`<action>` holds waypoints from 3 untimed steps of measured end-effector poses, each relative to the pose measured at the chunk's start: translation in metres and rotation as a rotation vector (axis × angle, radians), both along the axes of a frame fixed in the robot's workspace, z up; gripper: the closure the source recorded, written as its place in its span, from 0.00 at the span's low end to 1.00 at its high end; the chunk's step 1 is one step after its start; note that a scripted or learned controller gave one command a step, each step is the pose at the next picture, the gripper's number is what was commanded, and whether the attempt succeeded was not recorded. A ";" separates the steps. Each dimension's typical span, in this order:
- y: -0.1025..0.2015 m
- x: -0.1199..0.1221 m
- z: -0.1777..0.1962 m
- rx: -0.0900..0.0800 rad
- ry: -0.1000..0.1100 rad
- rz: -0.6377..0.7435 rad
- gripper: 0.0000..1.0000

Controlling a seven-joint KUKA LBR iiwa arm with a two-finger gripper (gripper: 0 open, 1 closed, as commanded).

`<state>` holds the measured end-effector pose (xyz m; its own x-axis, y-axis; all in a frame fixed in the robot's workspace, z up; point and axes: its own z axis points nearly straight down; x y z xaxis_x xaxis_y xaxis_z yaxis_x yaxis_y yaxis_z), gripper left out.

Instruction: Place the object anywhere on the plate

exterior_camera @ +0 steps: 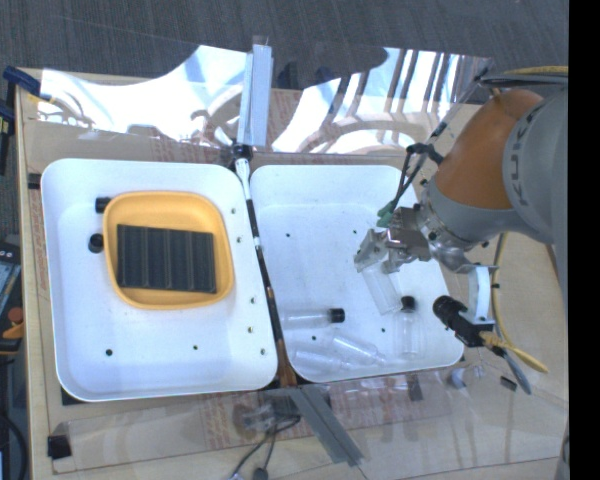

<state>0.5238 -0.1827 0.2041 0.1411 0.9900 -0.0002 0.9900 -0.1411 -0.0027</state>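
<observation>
The tool (380,253) hangs over the right bin (310,193), its grip impossible to tell, with the yellow plate (165,213) far off to the left.

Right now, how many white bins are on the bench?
2. The left bin holds the yellow plate. The right bin sits beside it, holding clear vials, with the gripper above it.

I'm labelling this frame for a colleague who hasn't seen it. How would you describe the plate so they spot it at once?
Look at the left white shallow bin. The yellow rounded-square plate lies in its upper middle, with a dark ribbed panel in its centre. The clear plastic vials lie in the right white bin; it is the only coloured item in either.
</observation>
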 end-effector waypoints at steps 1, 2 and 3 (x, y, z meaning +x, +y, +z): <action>0.000 0.000 0.000 0.000 0.000 0.000 0.00; -0.004 -0.030 0.003 0.002 0.002 0.078 0.00; -0.024 -0.047 0.074 0.000 -0.002 0.147 0.00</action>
